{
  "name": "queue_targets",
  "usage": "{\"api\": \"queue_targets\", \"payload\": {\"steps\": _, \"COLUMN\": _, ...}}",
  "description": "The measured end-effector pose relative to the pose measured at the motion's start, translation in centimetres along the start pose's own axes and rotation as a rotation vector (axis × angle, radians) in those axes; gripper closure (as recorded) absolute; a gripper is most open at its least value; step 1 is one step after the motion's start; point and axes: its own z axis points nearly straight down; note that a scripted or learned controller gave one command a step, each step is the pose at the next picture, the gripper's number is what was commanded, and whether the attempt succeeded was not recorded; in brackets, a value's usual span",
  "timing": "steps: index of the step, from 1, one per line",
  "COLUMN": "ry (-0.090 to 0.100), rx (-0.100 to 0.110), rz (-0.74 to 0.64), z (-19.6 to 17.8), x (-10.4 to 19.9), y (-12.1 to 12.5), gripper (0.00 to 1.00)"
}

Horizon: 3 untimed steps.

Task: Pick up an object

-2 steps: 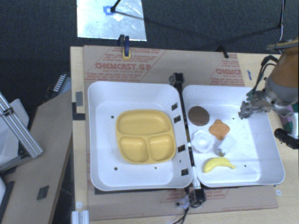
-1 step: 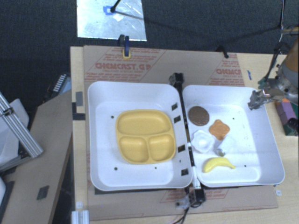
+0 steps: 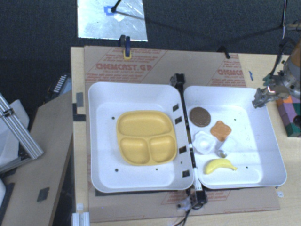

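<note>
Claw (image 3: 261,98) is hovering at rt bin's (image 3: 263,126) far rt rim; grip state: cannot tell. Cookie (image 3: 200,117), toast (image 3: 220,130), cup (image 3: 203,142) and banana (image 3: 219,165) are lying in rt bin's left half, well apart from claw. Yellow tray (image 3: 145,137) is sitting in left bin (image 3: 101,126).

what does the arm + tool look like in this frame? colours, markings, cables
At the camera view's right edge the tool is a small grey metal assembly with lighter silvery highlights, on a grey wrist. An orange band sits just above it. Any markings or cabling are too small to tell.
</note>
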Motion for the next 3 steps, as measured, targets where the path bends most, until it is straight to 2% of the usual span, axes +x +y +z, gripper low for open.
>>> {"api": "queue_targets", "payload": {"steps": 3, "ry": 0.004, "rx": 0.004, "rz": -0.004, "z": 2.3, "x": 17.9, "y": 2.0, "gripper": 1.00}}
